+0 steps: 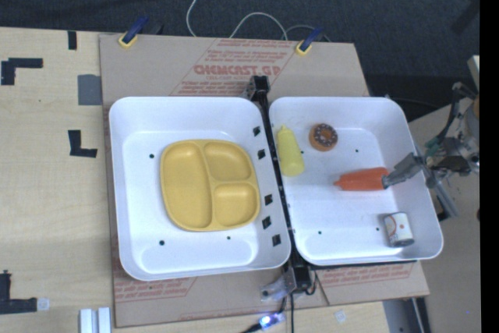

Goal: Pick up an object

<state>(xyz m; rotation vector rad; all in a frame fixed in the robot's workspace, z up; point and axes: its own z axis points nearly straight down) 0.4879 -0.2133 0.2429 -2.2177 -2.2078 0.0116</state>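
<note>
Closing in on the orange carrot-like piece [361, 181], lying on its side in the right bin [335, 102]. Bringing the gripper [399, 172] in at that piece's right end, touching or just short of it. Not managing to tell, from this slant, whether that gripper is parted or clamped, and not seeing anything held in it.

Judging the good way forward:
- Straddling the orange piece across its narrow width, not along its length.
- Centring further left of its right end, so as not to be pinching a tapering tip and squirting it out.
- Lowering squarely before closing, then lifting straight up, clear of the bin wall just right of the piece.

Counting:
- two white bins, the left bin [125, 168] lying left of the orange piece;
- one yellow divided plate [209, 185], well left of the piece;
- one yellow bottle [290, 151], up-left of the piece;
- one doughnut [323, 136], just above the piece;
- one small can [397, 229], down-right of the piece;
- one orange piece itself.
</note>
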